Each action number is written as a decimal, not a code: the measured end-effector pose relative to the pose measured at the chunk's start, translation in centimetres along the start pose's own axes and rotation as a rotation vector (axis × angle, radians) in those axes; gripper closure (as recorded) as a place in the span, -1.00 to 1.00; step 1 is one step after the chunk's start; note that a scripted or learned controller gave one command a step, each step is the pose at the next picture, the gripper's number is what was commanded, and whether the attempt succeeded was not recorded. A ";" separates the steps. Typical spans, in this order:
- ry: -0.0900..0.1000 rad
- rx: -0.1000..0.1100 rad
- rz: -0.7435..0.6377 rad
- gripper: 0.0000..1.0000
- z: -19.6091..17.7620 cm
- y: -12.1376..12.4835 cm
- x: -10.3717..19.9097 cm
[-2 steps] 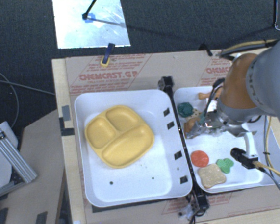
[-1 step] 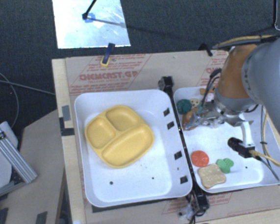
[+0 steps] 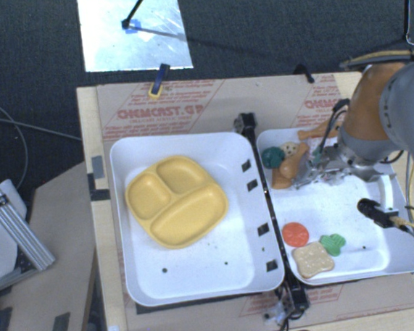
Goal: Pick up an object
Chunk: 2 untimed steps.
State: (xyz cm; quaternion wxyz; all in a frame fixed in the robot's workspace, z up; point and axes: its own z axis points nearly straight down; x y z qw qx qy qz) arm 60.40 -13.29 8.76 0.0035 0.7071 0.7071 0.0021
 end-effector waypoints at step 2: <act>0.002 0.014 0.005 -1.00 -1.8 -9.8 -7.6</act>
